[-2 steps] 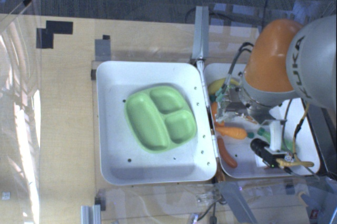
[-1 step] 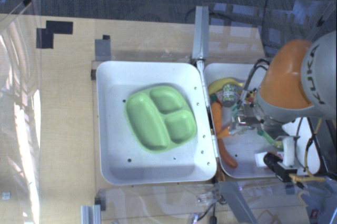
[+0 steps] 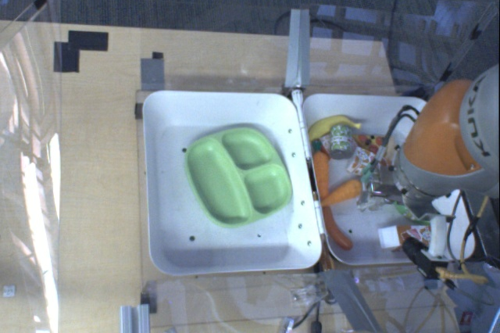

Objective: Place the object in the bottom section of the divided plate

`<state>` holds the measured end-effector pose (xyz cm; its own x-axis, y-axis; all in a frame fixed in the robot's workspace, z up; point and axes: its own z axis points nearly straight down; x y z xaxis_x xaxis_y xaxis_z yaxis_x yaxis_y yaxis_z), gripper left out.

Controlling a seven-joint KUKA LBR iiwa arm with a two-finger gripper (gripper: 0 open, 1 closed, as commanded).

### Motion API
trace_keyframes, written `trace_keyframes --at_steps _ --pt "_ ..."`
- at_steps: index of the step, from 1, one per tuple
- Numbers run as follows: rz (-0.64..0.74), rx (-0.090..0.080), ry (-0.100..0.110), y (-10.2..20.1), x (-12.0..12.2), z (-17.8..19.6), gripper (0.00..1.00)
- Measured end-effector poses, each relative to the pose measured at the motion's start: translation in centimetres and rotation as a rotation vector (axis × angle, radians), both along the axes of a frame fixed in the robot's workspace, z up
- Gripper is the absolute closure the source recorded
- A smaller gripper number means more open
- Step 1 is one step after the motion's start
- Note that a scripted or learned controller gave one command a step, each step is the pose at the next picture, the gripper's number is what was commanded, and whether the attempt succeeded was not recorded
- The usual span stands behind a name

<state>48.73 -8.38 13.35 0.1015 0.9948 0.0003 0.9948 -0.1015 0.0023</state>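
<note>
Lettering on the arm's orange band [image 3: 445,136] is cut off at the frame edge, so we cannot read it. We see the gripper [image 3: 373,195] low in the right bin [image 3: 355,103], just beside the carrot [image 3: 341,193]; whether it grips we cannot tell. We find the green divided plate [image 3: 238,175] in the left bin [image 3: 168,167], well apart

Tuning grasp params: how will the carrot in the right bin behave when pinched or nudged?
The carrot looks like a smooth, tapered toy, so probably rigid and light. Its round, narrowing body may slip from a pinch near the tip and roll if pushed sideways. It lies against the sausage, so a nudge would likely shift both.
</note>
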Motion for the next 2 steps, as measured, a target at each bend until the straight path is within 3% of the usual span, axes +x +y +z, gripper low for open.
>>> trace_keyframes --at_steps 1,2 --pt "0.19 -0.002 -0.004 -1.6 9.4 11.3 1.0" --pt "0.395 -0.002 -0.005 -5.6 6.3 -2.4 1.0"
